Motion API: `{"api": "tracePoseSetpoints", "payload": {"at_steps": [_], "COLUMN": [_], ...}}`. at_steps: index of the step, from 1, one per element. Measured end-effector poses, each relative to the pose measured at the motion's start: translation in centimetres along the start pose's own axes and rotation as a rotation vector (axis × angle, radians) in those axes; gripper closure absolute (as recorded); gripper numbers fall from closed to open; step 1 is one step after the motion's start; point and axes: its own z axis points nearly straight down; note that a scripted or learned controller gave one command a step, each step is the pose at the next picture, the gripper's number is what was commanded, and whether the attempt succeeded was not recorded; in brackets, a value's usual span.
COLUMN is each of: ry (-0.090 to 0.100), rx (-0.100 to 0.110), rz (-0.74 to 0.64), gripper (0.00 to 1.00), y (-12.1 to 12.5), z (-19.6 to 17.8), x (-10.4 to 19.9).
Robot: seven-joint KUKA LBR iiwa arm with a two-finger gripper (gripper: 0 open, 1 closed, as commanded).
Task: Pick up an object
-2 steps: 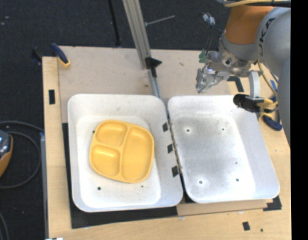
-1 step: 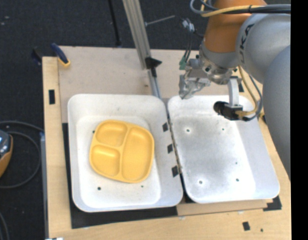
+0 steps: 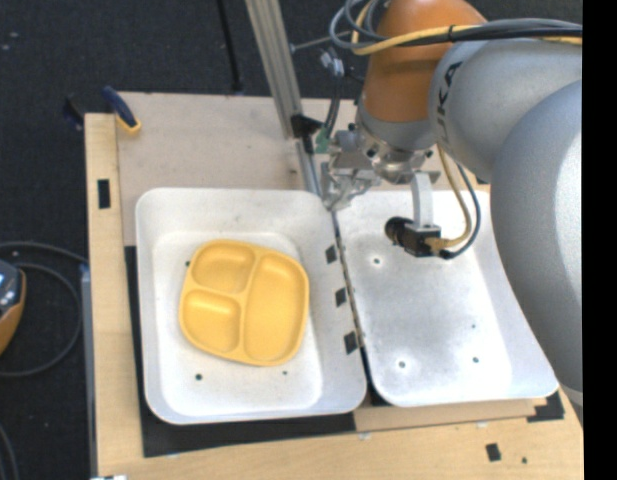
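Yellow plastic 3-compartment plate (image 3: pixel 245 303) lies in the left white bin (image 3: pixel 158 218), ungrasped. Gripper (image 3: pixel 338 190) hovers near the bins' divide; jaw state unclear. Next, it should move left and descend.

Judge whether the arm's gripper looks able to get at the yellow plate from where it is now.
Probably yes. The yellow plate lies alone and uncovered in the left bin, while the gripper sits above the bins' shared edge, with nothing between them.
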Motion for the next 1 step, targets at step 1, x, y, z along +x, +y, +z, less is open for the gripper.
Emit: {"api": "tracePoseSetpoints", "payload": {"at_steps": [1], "ry": [0.000], "rx": [-0.001], "rz": [0.001], "gripper": [1.00], "y": [-1.30], "z": [-0.84], "x": [4.33]}}
